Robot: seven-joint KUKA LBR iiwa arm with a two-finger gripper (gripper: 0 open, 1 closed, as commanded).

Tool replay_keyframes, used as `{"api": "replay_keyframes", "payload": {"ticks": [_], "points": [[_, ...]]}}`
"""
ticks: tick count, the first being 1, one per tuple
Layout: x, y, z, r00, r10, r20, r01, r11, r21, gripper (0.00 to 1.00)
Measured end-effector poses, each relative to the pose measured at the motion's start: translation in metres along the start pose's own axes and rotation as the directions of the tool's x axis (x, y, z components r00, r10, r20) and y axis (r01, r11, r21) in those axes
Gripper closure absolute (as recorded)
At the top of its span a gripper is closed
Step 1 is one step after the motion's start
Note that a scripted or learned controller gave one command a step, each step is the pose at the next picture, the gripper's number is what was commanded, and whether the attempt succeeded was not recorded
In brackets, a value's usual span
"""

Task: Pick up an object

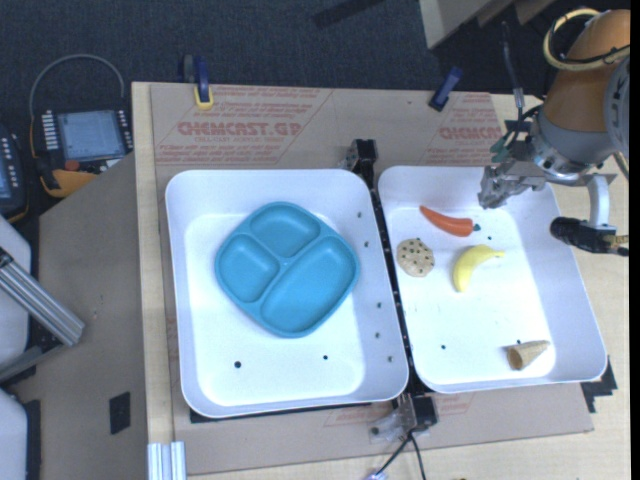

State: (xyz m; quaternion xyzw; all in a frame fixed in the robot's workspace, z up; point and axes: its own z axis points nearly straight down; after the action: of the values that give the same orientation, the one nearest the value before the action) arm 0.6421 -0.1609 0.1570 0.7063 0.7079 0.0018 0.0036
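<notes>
Tan cone (528,353), bin's near corner

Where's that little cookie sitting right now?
The cookie lies in the right bin, near its left wall, just left of the banana and below-left of the carrot.

A dark carpeted floor (300,28) is seen across the top of the frame. A brown board (300,118) printed with red lettering is laid on the tabletop (90,268). A small screen (88,133) is seen at upper left.
</notes>
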Motion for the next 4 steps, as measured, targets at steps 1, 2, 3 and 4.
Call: {"api": "replay_keyframes", "payload": {"ticks": [1, 2, 3, 4], "points": [[0.001, -0.008, -0.057, 1.000, 0.001, 0.000, -0.001, 1.000, -0.001, 1.00], [0.001, -0.008, -0.044, 1.000, 0.001, -0.002, -0.001, 1.000, 0.009, 1.00], [0.059, -0.029, -0.043, 1.000, -0.003, -0.005, 0.003, 1.000, 0.011, 1.00], [0.097, -0.049, -0.052, 1.000, -0.001, -0.004, 0.001, 1.000, 0.011, 1.00]]}}
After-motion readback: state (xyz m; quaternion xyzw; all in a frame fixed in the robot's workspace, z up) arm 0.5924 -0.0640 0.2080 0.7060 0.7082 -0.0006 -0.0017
